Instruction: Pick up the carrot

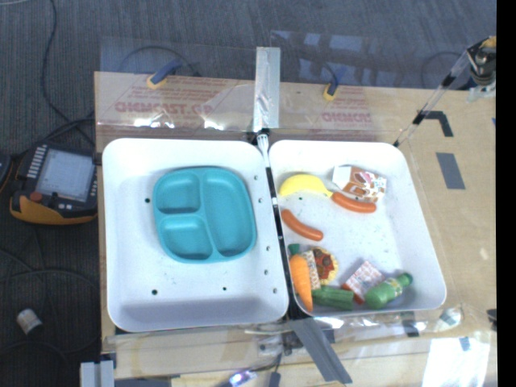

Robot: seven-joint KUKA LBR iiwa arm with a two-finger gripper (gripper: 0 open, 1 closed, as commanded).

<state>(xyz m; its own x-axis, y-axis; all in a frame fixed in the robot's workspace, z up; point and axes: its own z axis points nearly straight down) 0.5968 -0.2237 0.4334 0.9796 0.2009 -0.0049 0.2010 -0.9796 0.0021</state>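
Observation:
The carrot (300, 279) is orange with a green top and lies lengthwise along the left wall of the right bin (419, 224), near its front corner. It touches a small printed food packet (324, 264) on its right and a green cucumber (332, 297) at its lower end.
The right bin also holds a yellow banana (304, 185), two sausages (301, 225) (354, 203), a printed card (360, 183), a pink packet (363, 276) and a green bottle (388, 289). A teal divided plate (201, 213) sits in the left bin (129, 289).

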